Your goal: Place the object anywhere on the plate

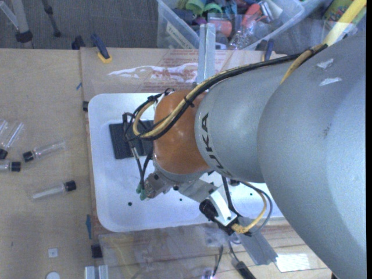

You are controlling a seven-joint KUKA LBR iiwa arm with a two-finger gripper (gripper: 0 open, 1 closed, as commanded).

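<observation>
My grey arm (273, 115) reaches in from the right and covers most of the bench. Its orange band (174, 135) hangs over the middle of the left white bin (102, 156). A black blocky shape, which looks like my gripper (123, 138), sticks out to the left from under the band, low over the bin floor. The arm hides whatever lies beneath it. A small metal part with a green tip (142, 192) juts from the wrist's lower left side.
Several clear vials with black caps (43, 170) lie on the wooden bench left of the bin. A clear tub of colourful toys (229, 7) stands at the back. Black and yellow cables (148, 121) loop around the wrist.
</observation>
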